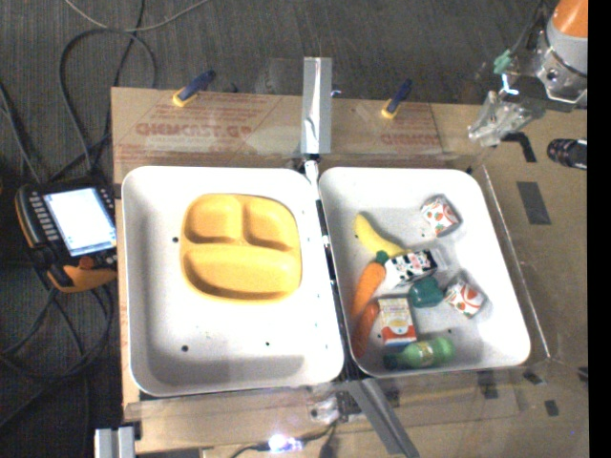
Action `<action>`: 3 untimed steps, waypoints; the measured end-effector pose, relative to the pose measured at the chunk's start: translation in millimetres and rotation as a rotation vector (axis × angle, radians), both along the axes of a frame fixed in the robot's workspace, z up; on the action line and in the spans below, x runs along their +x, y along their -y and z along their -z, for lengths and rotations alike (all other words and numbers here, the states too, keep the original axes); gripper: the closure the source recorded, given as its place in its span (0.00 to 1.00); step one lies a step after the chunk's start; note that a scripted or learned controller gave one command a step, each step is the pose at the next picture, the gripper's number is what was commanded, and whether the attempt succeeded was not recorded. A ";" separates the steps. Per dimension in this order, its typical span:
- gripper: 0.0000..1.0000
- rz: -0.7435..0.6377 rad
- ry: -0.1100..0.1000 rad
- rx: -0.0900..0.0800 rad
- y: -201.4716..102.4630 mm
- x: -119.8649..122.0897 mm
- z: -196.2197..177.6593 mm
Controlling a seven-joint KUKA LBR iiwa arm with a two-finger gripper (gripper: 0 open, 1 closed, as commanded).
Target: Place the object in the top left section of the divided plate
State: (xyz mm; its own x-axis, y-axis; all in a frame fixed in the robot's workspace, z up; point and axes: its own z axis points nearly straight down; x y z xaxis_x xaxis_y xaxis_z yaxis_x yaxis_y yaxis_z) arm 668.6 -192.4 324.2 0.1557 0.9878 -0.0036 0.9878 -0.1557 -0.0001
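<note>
In the camera view, the gripper (pixel 498 122) hangs at two o'clock, past the right bin (pixel 506 256); whether its fingers are released or clenched cannot be told. The toys there sit crowded, so a grab could slip. The yellow plate (pixel 243 246) waits at nine o'clock. Cables cross the dark floor (pixel 115 27).

Two shallow white bins side by side, left bin (pixel 153 351), right bin (pixel 496 256), on a cardboard-covered bench (pixel 229 127), blue-and-yellow clamps (pixel 194 87) at its far edge, lit teach pendant (pixel 72 222) with cables (pixel 57 65) on dark carpet at left
</note>
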 end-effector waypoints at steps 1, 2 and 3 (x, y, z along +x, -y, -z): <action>1.00 0.021 0.000 0.002 -4.7 0.2 -30.2; 1.00 -0.099 -0.002 -0.001 27.2 -0.3 -18.1; 1.00 -0.088 -0.003 0.000 24.3 0.1 78.7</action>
